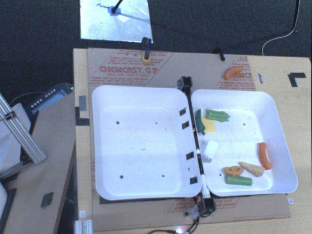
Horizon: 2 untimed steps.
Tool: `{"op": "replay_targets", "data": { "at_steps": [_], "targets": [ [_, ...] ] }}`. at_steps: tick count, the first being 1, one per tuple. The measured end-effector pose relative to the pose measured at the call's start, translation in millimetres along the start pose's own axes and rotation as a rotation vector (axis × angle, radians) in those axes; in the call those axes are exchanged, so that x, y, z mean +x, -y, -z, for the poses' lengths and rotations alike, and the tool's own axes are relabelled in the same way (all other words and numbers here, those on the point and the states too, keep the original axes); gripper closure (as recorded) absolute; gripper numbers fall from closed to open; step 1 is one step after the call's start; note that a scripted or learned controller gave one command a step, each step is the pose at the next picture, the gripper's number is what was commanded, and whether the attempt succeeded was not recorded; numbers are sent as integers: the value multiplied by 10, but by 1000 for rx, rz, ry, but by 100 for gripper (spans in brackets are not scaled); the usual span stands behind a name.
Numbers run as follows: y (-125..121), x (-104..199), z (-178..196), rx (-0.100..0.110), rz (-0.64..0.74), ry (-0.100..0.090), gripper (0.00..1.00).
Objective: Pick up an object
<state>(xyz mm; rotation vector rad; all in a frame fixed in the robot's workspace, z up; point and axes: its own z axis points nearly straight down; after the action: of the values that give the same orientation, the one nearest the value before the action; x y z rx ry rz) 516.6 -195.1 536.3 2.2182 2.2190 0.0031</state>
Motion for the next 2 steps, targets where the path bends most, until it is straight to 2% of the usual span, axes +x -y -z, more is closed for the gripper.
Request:
{"op": "replay_targets", "data": {
  "at_steps": [1, 2],
  "targets": [
    [314, -83, -6, 1, 0, 0, 100],
    [301, -114, -8, 1, 0, 1, 100]
  ]
}}
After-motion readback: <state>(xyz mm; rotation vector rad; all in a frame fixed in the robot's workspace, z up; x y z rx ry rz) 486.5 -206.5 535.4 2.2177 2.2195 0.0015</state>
